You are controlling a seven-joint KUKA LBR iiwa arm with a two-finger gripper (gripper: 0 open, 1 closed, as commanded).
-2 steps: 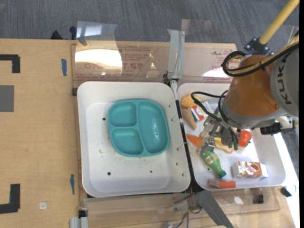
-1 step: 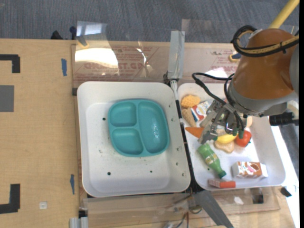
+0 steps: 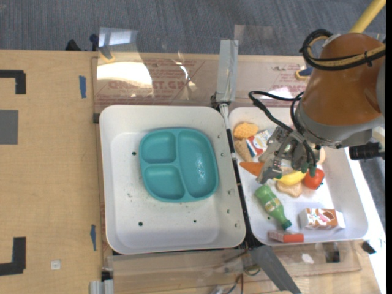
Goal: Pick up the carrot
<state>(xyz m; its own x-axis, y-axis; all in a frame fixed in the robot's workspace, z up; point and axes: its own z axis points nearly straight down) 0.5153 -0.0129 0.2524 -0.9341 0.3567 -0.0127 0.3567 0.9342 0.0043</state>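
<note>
— Nothing lifted yet: the tapered orange carrot [image 3: 250,167] lies on the floor of the right-hand shallow white bin [image 3: 355,192], near its left wall

— And the grey two-finger gripper [image 3: 275,162]?

— Low, just beside it; fingers apart or together, I cannot tell. Grasp and lift remain

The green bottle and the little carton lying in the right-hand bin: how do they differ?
The green bottle is slim, rounded and plain green; the carton is boxy, white with red and brown print. The bottle lies slanted, near the bin's middle; the carton lies almost level, closer to the bin's right rim. The bottle lies just below the claw; the carton is farther off. Both lie on their sides in the same bin.
</note>
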